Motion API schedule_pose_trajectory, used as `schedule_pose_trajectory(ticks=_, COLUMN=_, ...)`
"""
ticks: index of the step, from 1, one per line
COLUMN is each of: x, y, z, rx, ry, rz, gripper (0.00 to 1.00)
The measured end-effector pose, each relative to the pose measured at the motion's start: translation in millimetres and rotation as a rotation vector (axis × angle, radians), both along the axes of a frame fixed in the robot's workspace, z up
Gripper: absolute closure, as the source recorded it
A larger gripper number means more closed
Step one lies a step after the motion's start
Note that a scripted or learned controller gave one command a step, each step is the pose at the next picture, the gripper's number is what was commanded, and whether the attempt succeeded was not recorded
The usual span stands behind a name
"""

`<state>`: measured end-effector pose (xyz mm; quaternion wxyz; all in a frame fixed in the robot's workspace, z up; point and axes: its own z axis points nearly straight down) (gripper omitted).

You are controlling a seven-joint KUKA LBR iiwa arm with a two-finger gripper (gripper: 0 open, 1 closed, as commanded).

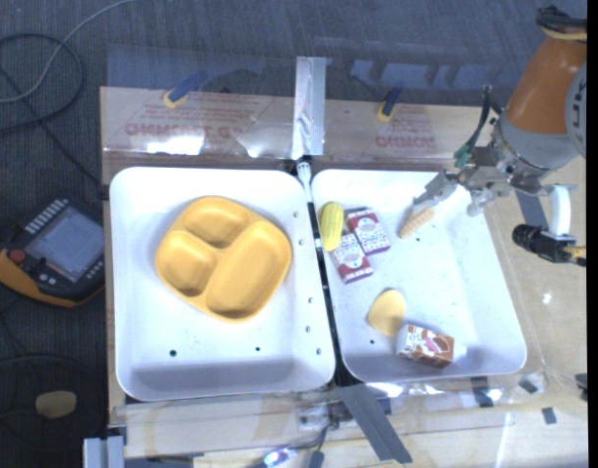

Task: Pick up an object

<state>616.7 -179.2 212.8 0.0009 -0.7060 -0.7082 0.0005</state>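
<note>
The gripper (445, 189) hangs near the right bin's (494, 291) far rim. Whether it is wide or narrow cannot be told. A pale corn-like piece (416, 222) lies just beside it.

No legible text anywhere.

arm (557, 86) — orange band | grey wrist | metal tool (445, 189) — black cable

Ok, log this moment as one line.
tool over right bin | by corn piece | nothing lifted | left bin: yellow tray
</note>
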Motion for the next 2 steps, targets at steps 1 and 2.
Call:
schedule_pose_trajectory(ticks=1, x=50.8, y=24.6, z=-106.9, rx=-0.005, ry=-0.011, rz=0.057, gripper=0.0)
schedule_pose_trajectory(ticks=2, x=-6.5, y=65.6, z=-112.4, rx=-0.008, ry=-0.034, rz=0.053, gripper=0.0)
